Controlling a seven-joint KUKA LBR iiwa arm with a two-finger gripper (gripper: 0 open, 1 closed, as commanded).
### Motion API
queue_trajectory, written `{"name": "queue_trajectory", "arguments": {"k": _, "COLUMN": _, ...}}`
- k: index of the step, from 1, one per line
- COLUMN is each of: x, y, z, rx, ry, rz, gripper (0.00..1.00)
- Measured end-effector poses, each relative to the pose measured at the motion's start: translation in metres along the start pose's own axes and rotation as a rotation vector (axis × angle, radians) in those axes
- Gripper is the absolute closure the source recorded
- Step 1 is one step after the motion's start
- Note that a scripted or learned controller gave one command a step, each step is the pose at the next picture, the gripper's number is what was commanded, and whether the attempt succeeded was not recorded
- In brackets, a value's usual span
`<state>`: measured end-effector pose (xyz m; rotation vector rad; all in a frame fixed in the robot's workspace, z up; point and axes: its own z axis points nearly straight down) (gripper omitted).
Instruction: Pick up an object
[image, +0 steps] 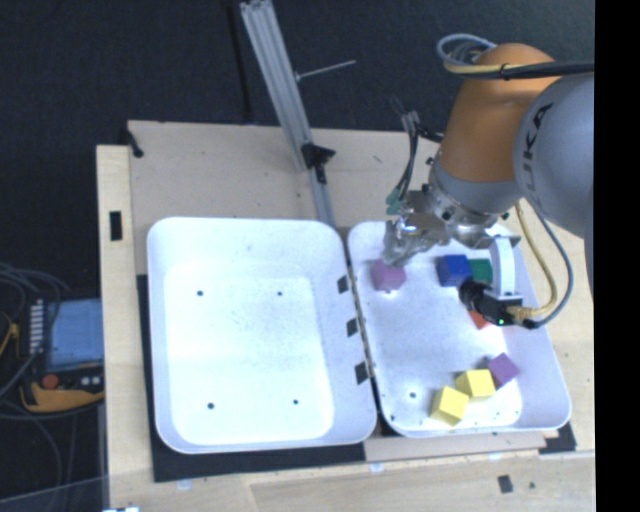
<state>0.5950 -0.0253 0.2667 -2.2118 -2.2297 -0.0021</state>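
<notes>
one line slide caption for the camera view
Gripper poised over a pink block in the right bin.

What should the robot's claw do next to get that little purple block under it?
Probably go straight down a little. The gripper hangs just above the pinkish-purple block near the top left corner of the right bin, and nothing seems to be held yet. Lowering would bring the block within its grasp.
</notes>
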Motion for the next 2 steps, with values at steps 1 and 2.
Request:
{"name": "queue_trajectory", "arguments": {"k": 1, "x": 0.051, "y": 0.007, "z": 0.018, "rx": 0.003, "ry": -0.001, "rz": 0.001, "gripper": 1.00}}
{"name": "queue_trajectory", "arguments": {"k": 2, "x": 0.108, "y": 0.018, "z": 0.014, "rx": -0.001, "ry": 0.000, "rz": 0.000, "gripper": 1.00}}
